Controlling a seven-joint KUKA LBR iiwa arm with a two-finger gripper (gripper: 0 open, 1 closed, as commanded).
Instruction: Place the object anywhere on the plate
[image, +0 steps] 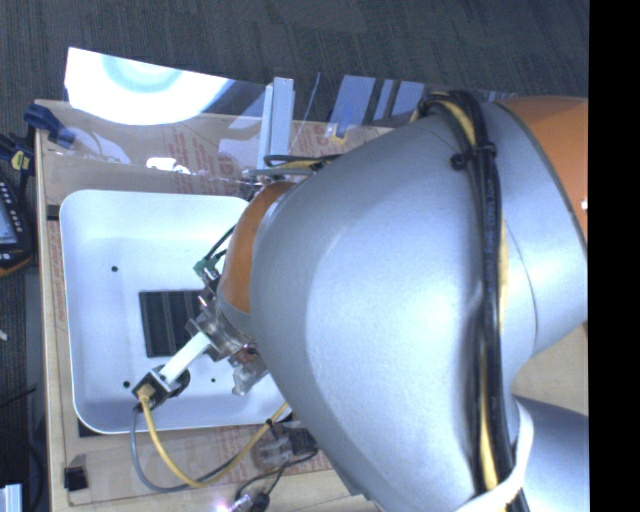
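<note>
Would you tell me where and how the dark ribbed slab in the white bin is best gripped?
Probably from straight above, across two opposite edges: the dark ribbed slab lies flat on the bin floor, its right side hidden behind the arm.

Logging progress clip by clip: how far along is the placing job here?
Done: nothing visibly placed. In hand: the gripper hangs low in the left bin beside a dark ribbed slab; whether it holds anything is hidden. Left: apparently the whole placement, though the arm covers much of the bench.
</note>
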